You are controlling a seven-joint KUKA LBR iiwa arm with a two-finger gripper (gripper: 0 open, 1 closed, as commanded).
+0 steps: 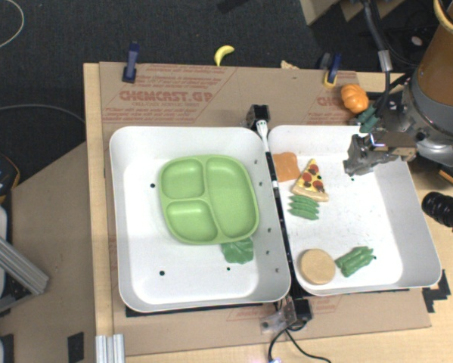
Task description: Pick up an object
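We get one fixed camera, high above the tabletop [173,97], looking down at a slant, mid distance, left bin [135,225] and right bin [408,225] both fully in frame, dark floor along the top, arm [438,89] entering from our right edge

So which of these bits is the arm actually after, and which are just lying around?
For the job: gripper; pizza slice, orange slab, two bean bunches, round cookie.

Lying about: green divided plate, green leaf, orange ball, banana.
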